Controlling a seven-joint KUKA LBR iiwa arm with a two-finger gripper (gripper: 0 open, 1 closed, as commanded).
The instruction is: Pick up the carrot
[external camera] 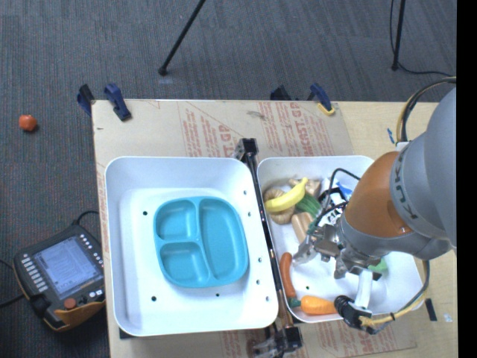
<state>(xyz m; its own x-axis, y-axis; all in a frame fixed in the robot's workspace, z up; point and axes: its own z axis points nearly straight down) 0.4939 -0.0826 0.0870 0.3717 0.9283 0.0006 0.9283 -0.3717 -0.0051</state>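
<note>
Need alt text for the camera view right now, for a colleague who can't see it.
The gripper hovers over the right bin, above a carrot lying near its front edge, with a banana toward the back. The left bin holds a blue divided plate.

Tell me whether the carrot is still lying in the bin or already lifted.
Still in the bin. The carrot lies flat on the floor of the right bin near its front edge, and the gripper sits above and behind it, not around it.

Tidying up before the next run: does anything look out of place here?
Yes. A small orange-red ball lies on the dark carpet, left of the bench, away from the other toy food in the right bin. It looks dropped or stray.
</note>
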